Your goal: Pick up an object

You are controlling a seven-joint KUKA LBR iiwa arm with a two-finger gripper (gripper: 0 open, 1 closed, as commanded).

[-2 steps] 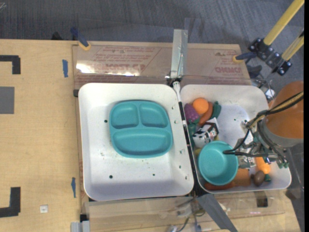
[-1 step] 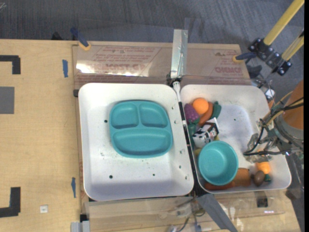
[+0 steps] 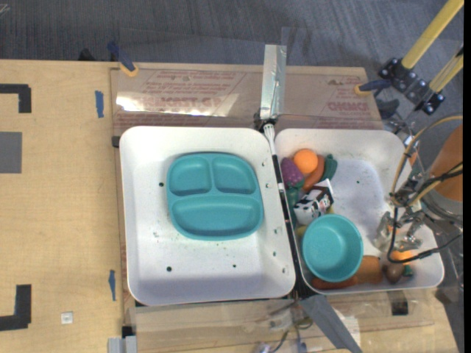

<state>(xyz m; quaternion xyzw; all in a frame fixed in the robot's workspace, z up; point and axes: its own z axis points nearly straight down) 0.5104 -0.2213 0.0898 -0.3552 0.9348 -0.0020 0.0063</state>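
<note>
2 shallow white bins sit side by side on the wooden counter [image 3: 59, 219]. The left bin [image 3: 147, 263] carries a teal divided plate [image 3: 215, 195] with 3 compartments, lying flat near the middle of the bin.

The right bin [image 3: 360, 171] holds a cluster of small things along its left wall: an orange ball-like toy [image 3: 305, 159] at the top, a purple piece [image 3: 291, 171] just beside it, something green [image 3: 326, 169] behind them, and a black-and-white toy [image 3: 315, 201] below — it touches the rim of a teal bowl [image 3: 333, 247]. The bowl stands upright toward the near edge of this bin. A brown object [image 3: 369, 269] lies against the bowl's right side, and a small orange piece [image 3: 401, 254] lies near the bin's right corner.

The arm [image 3: 445, 169] comes in from the right, its orange band showing at the frame's edge. The gripper [image 3: 401, 223] hangs low over the right side of the right bin, amid cables, close above the small orange piece — whether anything is grasped cannot be told.
</note>
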